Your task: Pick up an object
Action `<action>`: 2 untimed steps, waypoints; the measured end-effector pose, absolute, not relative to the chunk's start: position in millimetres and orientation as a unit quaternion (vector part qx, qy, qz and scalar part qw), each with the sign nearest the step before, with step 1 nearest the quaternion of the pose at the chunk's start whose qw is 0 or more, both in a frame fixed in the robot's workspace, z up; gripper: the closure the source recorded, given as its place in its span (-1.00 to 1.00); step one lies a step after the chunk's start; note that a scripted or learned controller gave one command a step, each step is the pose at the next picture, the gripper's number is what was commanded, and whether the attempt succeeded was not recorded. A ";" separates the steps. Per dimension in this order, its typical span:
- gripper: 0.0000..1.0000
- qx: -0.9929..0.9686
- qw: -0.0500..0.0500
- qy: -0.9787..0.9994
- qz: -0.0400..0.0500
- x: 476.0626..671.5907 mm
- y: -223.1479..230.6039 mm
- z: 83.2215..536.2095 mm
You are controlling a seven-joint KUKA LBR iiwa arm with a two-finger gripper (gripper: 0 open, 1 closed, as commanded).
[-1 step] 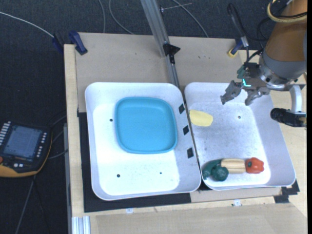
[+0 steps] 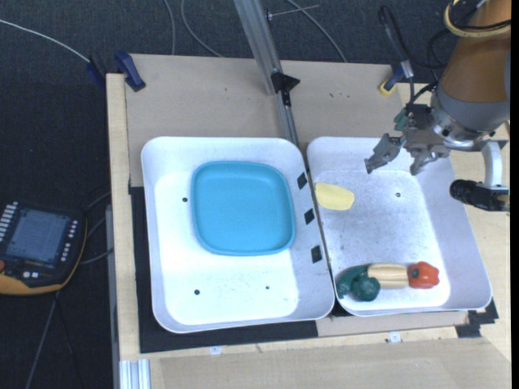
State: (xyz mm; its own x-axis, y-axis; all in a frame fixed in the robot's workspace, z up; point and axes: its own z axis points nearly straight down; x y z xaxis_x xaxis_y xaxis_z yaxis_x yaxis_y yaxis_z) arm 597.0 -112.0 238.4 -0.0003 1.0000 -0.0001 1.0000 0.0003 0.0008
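Spread-fingered and holding nothing, my tool (image 2: 403, 154) hangs over the far end of the right-hand shallow white plastic bin (image 2: 454, 241), my grey arm slanting down from that bin's right. Beyond reach for now, a pale yellow rounded piece (image 2: 334, 196) lies by its left wall, while a green lump (image 2: 359, 285), tan roll (image 2: 388, 275) and red tomato-like toy (image 2: 422, 275) huddle against its near wall, probably slid there.

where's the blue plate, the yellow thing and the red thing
blue plate (image 2: 243, 207), camera view, middle of its flat base
yellow thing (image 2: 334, 196), camera view, its centre
red thing (image 2: 422, 275), camera view, its top side
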 end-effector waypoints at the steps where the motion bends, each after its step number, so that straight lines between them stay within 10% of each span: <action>1: -1.00 0.707 -0.002 0.707 -0.001 598.9 -113.7 176.1; 2: -1.00 0.707 -0.001 0.707 -0.001 600.7 -112.2 133.7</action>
